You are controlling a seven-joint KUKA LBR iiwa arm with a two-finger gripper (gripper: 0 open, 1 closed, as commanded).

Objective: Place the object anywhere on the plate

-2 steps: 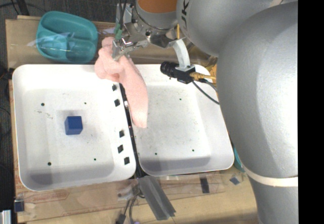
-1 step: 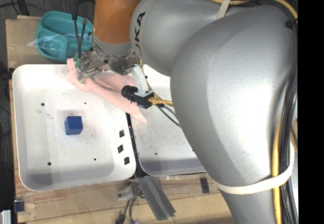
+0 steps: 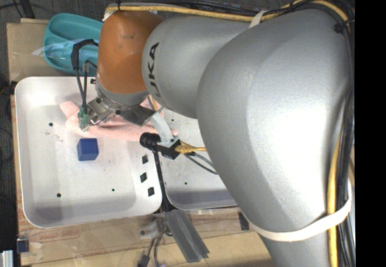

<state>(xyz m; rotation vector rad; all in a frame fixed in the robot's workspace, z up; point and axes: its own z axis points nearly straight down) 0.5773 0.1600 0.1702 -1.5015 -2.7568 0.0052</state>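
A blue cube (image 3: pixel 88 149) rests on the floor of the left white bin (image 3: pixel 27 163), left of its middle. Just behind the cube lies a pink plate (image 3: pixel 68 109), flat on the bin floor, with most of it hidden beneath the arm. My gripper (image 3: pixel 85 116) hangs low over the plate's left part, a short way behind the cube and apart from it. The wrist covers it from above. A small greenish bit shows at its tip, and I cannot make out what that is.
The big grey arm with its orange band (image 3: pixel 123 49) covers the right bin (image 3: pixel 193 199) and the back of the left one. A teal plastic thing (image 3: pixel 63 40) sits outside, behind the left bin's far edge. Bare white floor lies in front of the cube.
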